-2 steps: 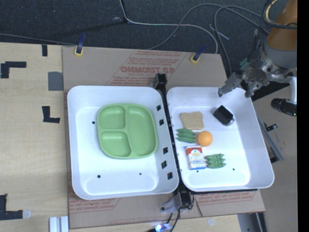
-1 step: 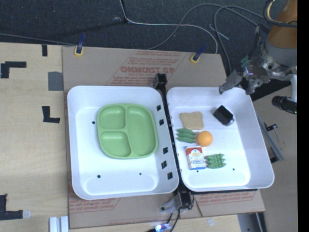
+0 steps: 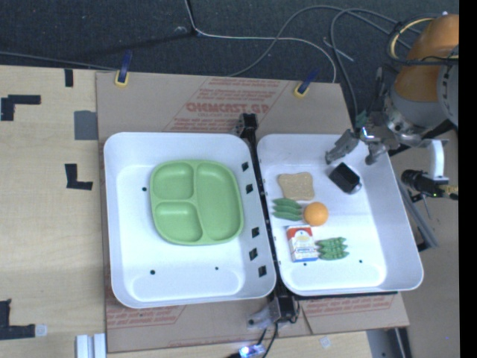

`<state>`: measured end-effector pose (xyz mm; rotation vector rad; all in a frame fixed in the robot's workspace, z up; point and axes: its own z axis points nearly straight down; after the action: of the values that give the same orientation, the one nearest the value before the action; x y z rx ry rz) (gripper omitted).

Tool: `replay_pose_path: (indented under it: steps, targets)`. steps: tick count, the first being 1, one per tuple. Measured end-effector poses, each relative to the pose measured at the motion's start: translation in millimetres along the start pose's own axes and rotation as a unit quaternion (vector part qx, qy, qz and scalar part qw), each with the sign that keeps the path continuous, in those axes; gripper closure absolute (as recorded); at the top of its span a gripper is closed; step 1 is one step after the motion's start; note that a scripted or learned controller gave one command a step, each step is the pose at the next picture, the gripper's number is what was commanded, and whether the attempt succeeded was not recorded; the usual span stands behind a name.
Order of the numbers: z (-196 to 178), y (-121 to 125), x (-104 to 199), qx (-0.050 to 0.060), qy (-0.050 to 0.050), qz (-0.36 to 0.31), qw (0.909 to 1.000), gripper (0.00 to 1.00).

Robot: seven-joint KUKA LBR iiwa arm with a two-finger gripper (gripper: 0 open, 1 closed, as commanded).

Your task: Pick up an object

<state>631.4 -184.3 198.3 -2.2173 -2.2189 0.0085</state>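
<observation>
We see the gripper (image 3: pixel 356 148) hanging fingers spread and empty over the right bin (image 3: pixel 395 222), with the toast (image 3: pixel 296 185), orange (image 3: pixel 316 214) and beans (image 3: pixel 285 208) packed close below-left, so a descent here risks closing on bare floor or nudging neighbours.

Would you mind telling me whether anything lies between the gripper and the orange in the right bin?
The gripper hangs over the right bin's far right part. On the way to the orange lies a small black object, roughly midway. The toast sits just left of that line.
</observation>
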Motion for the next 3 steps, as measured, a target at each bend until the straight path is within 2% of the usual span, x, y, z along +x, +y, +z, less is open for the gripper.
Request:
replay_pose_path:
  steps: [1, 2, 3]
  targets:
    - [47, -4, 7, -0.001, 0.000, 0.000, 1.0000, 0.00]
    - [88, -1, 0, -0.005, -0.003, 0.000, 1.0000, 0.00]
    - [74, 1, 0, -0.008, -0.003, -0.001, 1.0000, 1.00]
